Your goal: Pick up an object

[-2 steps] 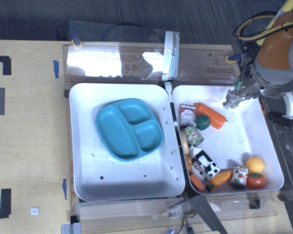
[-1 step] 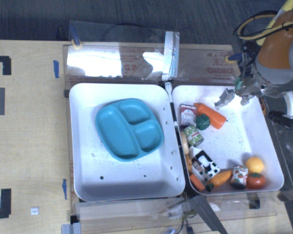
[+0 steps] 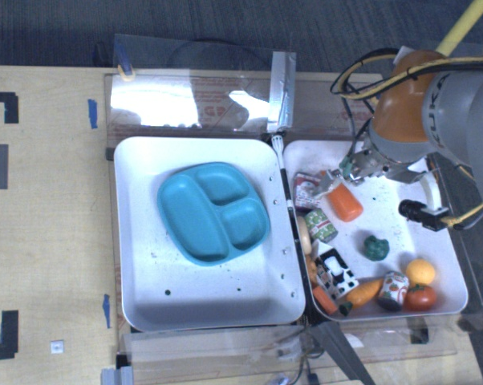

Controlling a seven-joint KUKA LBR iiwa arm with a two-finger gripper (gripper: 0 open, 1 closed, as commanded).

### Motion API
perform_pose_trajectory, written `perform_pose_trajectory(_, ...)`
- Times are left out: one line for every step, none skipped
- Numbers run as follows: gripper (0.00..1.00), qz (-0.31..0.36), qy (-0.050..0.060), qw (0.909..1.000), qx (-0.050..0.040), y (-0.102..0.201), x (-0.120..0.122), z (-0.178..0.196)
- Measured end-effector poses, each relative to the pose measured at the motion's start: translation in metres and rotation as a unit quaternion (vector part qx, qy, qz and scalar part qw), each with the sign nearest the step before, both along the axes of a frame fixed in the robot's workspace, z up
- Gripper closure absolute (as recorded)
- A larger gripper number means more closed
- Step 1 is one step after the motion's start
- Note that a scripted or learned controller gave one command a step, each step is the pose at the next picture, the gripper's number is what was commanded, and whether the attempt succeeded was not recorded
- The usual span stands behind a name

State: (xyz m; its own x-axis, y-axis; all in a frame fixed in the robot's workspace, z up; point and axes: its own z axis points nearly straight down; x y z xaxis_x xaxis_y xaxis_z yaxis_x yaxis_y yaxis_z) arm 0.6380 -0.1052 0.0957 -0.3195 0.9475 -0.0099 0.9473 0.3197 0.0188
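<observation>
One orange block point(image 3: 345, 204) sits just under your gripper point(image 3: 352, 169).
It's short, rounded and plain orange, lying tilted in the right bin point(image 3: 450, 255); you cannot tell the gripper's state.

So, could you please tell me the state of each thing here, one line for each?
gripper: low in the right bin, fingers not readable
blue tray: flat in the left bin, upright
orange cylinder: lying beside the gripper
green object: resting apart
tomato: resting against the bin's near wall
</observation>
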Motion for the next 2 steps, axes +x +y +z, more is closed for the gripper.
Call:
perform_pose_trajectory(1.0, 0.0, -0.002, 1.0, 0.0005, 0.0, 0.001, 0.012)
perform_pose_trajectory(1.0, 0.002, 0.003, 1.0, 0.0019, 0.054, 0.011, 0.128)
